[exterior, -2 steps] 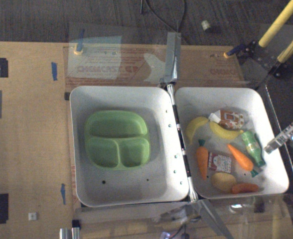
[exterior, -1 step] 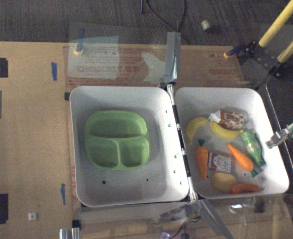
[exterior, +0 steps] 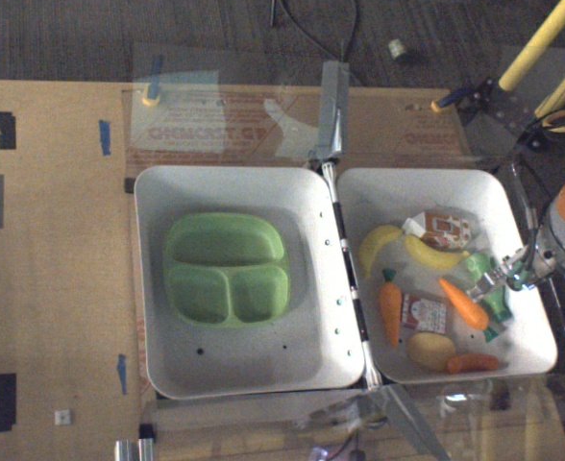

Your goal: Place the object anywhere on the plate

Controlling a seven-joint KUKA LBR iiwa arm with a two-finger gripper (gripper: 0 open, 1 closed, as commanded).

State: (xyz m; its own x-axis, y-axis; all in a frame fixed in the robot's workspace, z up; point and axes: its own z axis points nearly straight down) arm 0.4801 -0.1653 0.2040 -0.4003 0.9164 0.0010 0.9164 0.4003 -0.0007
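Over the right bin [exterior: 542, 353], the end effector [exterior: 505, 279] hangs by crowded toy food, its opening impossible to judge. The green plate [exterior: 227, 268] waits in the left bin [exterior: 158, 286]; a grab could snag a neighbouring carrot [exterior: 463, 303].

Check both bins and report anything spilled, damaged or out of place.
Nothing stands out. The green plate lies flat in the left bin, bare. The toy food, among it a banana and a carrot, sits loosely piled in the right bin, all inside its walls. The hand is over that pile.
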